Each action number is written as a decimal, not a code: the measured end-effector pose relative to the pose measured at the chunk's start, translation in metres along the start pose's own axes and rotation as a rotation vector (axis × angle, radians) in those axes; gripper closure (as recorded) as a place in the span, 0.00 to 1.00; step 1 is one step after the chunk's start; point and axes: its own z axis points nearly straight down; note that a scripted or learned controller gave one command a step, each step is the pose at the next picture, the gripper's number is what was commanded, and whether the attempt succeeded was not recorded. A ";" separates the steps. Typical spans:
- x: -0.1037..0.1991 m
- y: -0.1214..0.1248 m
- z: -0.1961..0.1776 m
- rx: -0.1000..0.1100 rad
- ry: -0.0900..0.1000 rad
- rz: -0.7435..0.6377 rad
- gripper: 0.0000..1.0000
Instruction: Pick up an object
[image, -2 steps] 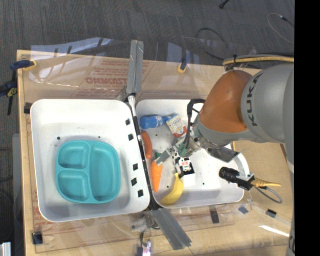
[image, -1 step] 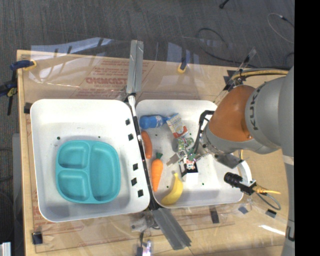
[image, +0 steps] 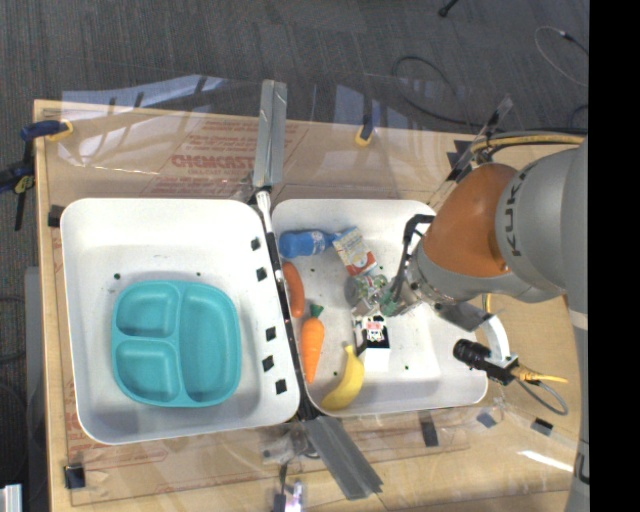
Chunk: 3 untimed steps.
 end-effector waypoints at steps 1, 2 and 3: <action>-0.016 -0.014 0.016 -0.005 0.008 0.032 1.00; -0.012 -0.008 -0.063 0.034 0.018 0.486 1.00; -0.011 -0.008 -0.063 0.034 0.018 0.486 0.00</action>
